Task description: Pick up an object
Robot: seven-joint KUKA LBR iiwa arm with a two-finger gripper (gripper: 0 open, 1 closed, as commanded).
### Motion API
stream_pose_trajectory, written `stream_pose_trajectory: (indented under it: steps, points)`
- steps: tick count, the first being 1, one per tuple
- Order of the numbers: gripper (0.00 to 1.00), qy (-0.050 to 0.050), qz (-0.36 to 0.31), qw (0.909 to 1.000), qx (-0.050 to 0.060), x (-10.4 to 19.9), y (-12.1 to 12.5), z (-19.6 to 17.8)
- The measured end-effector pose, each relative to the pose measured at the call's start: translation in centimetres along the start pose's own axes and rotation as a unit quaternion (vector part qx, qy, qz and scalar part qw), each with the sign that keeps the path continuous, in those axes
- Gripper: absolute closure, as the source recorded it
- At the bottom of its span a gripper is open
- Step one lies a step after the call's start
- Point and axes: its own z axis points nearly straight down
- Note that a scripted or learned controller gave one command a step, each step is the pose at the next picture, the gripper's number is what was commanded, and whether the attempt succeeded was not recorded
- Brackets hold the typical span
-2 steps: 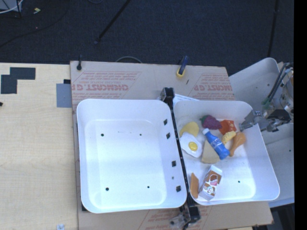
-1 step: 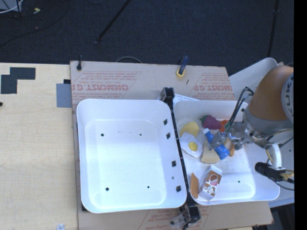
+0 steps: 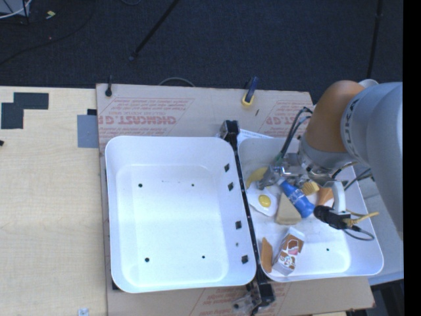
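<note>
The grey arm with its orange band (image 3: 335,120) reaches in over the far right corner of the right-hand shallow white bin (image 3: 368,259), and its bulk covers that corner. The left-hand shallow white bin (image 3: 171,209) sits edge to edge with it, with nothing for the arm to fetch there. All the pickable things lie heaped in the right bin, toward its left wall and middle. The two-finger gripper (image 3: 284,172) hangs low just above the heap, near the bin's far left part; whether it is spread or pinched together cannot be told, since the metal there is small and tangled with cables. The nearest candidate is the blue cylindrical bottle (image 3: 297,199) — it lies just beside the gripper, on the side toward the bin's near edge and slightly right, its long axis running slantwise from far-left to near-right. It rests against a tan wedge-shaped block (image 3: 286,212) on its near-left side. A small carton with a brown-and-white printed face (image 3: 289,252) lies well apart by the near edge, and a white flat piece with a yellow dot (image 3: 263,201) hugs the left wall. Judging from this, a grasp on the bottle would want the fingers set across that slant — not along it.
</note>
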Motion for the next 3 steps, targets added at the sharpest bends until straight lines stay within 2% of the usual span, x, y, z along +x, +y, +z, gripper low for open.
stream_pose_trajectory:
  steps: [1, 2, 3]
  points:
    - [1.0, 0.001, 0.002, 1.0, -0.001, -0.2, 0.0, -1.5]
    - [0.0, 0.001, 0.002, 1.0, 0.0, -0.2, -0.1, -1.4]
    - [1.0, 0.001, 0.003, 1.0, 0.0, -0.3, -0.1, -2.4]
